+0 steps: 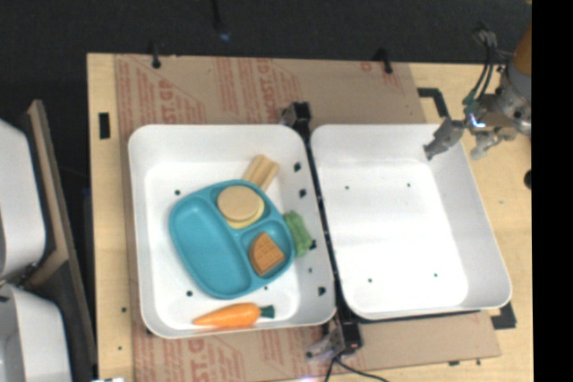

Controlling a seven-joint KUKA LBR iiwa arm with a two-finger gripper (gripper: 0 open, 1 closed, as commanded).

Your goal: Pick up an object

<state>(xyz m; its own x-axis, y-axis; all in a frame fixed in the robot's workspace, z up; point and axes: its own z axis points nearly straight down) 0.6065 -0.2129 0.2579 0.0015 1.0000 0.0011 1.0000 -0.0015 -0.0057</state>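
Claw (458,137): at the right bin's (403,282) far right corner, fingers spread open, nothing between them. Left bin (148,192): blue tray (210,255) carrying a round biscuit (242,204) and a brown toast piece (267,253); wooden block (261,169) at the tray's far edge, green piece (298,233) at its right, carrot (235,315) along the near wall. All objects lie well apart from the claw, across the divide, on the worktop (197,85).
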